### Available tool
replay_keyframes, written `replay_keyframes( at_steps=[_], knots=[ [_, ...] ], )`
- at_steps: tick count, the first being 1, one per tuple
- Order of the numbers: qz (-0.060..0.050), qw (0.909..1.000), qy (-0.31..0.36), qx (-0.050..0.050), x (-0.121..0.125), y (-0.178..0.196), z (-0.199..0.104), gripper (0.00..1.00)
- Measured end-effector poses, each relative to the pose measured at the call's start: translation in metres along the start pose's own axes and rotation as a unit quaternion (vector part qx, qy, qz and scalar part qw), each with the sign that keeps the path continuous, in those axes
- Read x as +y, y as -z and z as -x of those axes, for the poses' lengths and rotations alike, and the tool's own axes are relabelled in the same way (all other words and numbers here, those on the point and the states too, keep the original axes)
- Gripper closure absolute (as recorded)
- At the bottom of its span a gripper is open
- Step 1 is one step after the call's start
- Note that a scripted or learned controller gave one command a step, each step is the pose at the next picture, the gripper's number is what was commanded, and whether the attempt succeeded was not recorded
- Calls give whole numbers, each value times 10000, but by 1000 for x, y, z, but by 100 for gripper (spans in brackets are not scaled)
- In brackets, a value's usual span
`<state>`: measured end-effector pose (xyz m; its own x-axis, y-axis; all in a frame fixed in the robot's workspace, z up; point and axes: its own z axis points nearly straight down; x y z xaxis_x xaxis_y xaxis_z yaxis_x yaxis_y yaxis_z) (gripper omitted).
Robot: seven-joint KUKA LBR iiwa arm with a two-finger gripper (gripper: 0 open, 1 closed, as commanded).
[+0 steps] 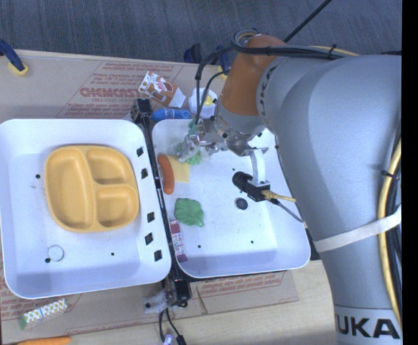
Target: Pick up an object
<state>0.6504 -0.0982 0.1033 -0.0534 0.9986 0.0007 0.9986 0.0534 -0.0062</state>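
Honestly, the pincer (194,144) sits low over the far left corner of the right bin (263,254), and whether it is apart or together I cannot tell from here. It seems to be going for the cluster by that bin's left wall: an orange sausage-shaped piece (167,173) touching a pale yellow block (182,172). To do this well, I'd settle on one piece and come straight down clear of the wall. A crinkled green lump (189,212) lies apart, nearer the front. The left bin (11,264) carries a yellow divided tray (92,187).
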Motion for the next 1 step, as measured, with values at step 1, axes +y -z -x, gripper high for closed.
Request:
replay_keyframes(
  at_steps=[1],
  knots=[
    [19,9940,-1095,0,7,102,-23,100]
  ],
)
